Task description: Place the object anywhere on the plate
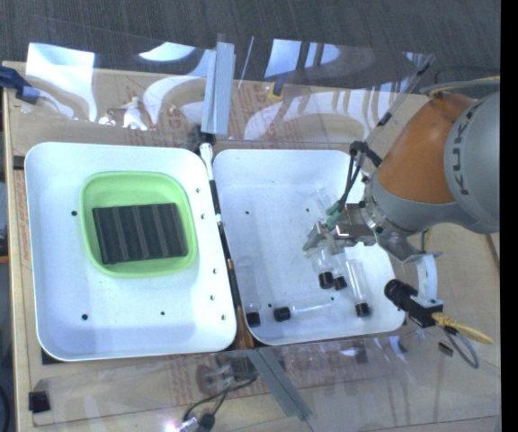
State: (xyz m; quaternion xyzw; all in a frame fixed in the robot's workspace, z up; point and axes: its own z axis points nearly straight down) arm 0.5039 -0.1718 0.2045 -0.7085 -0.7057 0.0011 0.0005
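In the left bin (52, 241) a green plate (138, 223) sits toward the 11 o'clock part of the floor, and a dark ribbed block (140, 233) lies flat inside it, covering most of its bottom. The right bin (268, 196) lies just beside the left one, their rims touching along the middle of the worktop (88, 390).

The arm (439, 165) enters from 3 o'clock, its orange band and grey body hiding the right bin's rim at 3 o'clock. The claw (334, 241) hangs over the right bin's 4 o'clock area. Whether it is wide or narrow cannot be told: its metal parts merge with clear, glassy pieces beneath it.

The object (340, 277) is hard to make out: a see-through item with small black ends, lying on the bin floor just below the claw at 6 o'clock from it. More small black bits (268, 315) rest near the bin's 6 o'clock edge; whether they belong to the same item is unclear. Nothing can be seen between the fingers.

A clear sheet reflects light across the worktop's 12 o'clock side.
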